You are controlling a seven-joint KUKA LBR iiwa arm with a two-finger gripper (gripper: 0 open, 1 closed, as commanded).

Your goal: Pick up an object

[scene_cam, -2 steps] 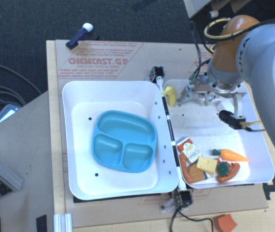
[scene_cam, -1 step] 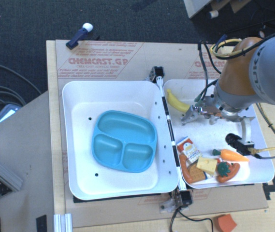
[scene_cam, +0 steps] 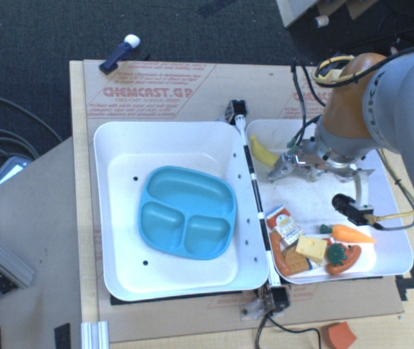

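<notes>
at the lower right of the frame, nearest the camera, a cluster of toy food (scene_cam: pixel 316 251) sits against the near wall of the right bin (scene_cam: pixel 392 257): a carrot (scene_cam: pixel 352 233), a yellow block (scene_cam: pixel 310 249) and a small packet (scene_cam: pixel 285 225). farther up, a banana (scene_cam: pixel 263 153) lies near the bin divider, long axis running up-left to down-right. the gripper (scene_cam: pixel 294 163) hangs just right of the banana, close above the bin floor; whether it is wide or narrow cannot be told, and nothing shows in its grasp. the banana looks like the nearest candidate, a short shift toward frame left. the left bin (scene_cam: pixel 112 217) carries a blue plate (scene_cam: pixel 187 211).
</notes>
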